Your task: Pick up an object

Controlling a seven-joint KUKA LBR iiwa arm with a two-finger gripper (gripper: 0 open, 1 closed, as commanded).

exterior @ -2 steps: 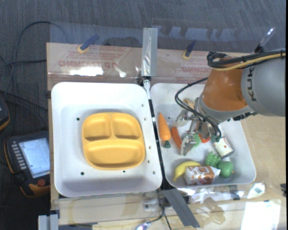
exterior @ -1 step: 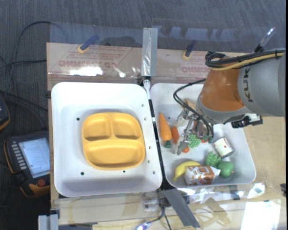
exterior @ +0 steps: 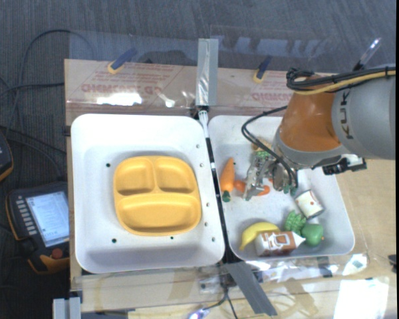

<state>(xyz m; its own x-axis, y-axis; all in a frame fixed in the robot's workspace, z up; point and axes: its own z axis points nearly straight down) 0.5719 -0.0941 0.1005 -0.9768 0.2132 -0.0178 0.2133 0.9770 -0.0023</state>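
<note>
**Camera view: gripper down in the right bin, near the carrot**

Two white bins are seen side by side on the surface (exterior: 376,178). A yellow divided plate (exterior: 158,193) is sat in the left bin (exterior: 86,178). The right bin (exterior: 339,211) is where the clutter is: a carrot (exterior: 227,177) lies by the left wall, and a banana (exterior: 258,232), a small carton (exterior: 278,243), a green pepper (exterior: 312,232), something green and leafy (exterior: 294,219) and a white cylinder (exterior: 308,204) are bunched toward the front right corner. The gripper (exterior: 259,190) is lowered just right of the carrot, with something small and orange-red right at its tips. Open or closed can't be told from this angle, honestly.
</note>
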